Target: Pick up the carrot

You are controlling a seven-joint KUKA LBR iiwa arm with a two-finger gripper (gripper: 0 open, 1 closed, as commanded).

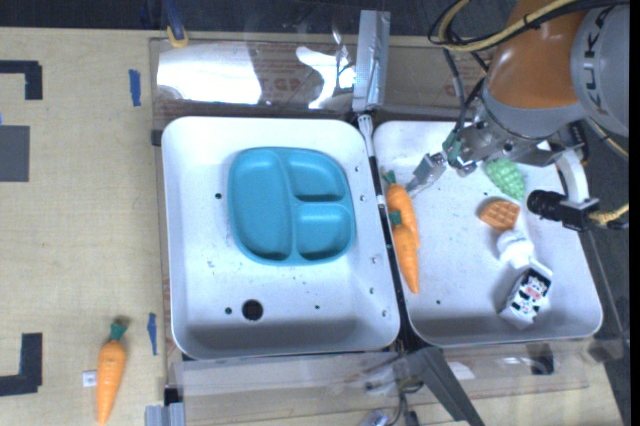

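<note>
Nearest the camera, a second carrot point(110, 371) lies on the table outside the bins. Against the right bin's point(575, 314) left wall rests the carrot point(403, 234), just below the gripper point(432, 169), whose fingers look slightly parted and hold nothing. Judging by this, the approach is under way; next it must descend and straddle the carrot.

I have one fixed camera, mounted above the counter point(70, 214) and looking down at a slant, far enough back to take in both white bins: the left bin point(190, 244) and the right bin point(570, 304) sit side by side across the middle. The arm point(545, 44) enters from the right, near the far edge.
</note>
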